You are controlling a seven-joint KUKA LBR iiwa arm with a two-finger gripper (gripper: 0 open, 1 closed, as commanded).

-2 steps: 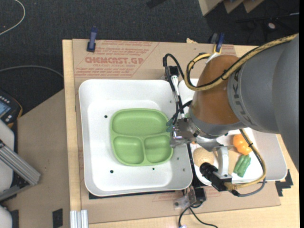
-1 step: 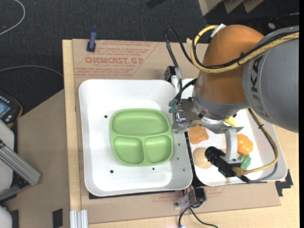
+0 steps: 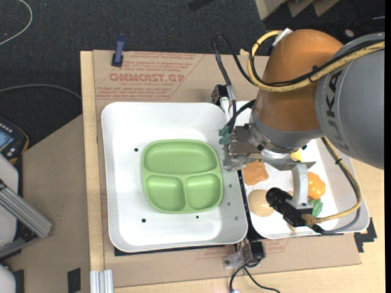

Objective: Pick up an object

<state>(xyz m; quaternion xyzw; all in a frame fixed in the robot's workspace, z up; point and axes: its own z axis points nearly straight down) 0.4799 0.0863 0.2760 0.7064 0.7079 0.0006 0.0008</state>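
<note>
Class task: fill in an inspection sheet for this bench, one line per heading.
Surface: left bin and right bin side by side on printed cardboard.
Job's things: green divided plate in left bin; orange pieces and tan disc in right bin.
Clutter: blue clip at the cardboard's rear edge.
Grippers: gripper low over the bins' shared edge.
Cables: black cable behind the bins; yellow cable on the arm.
Surroundings: dark carpet.

Grey arm [image 3: 361,112] with rounded orange band [image 3: 299,87] and dark lettering [image 3: 334,95]
</note>
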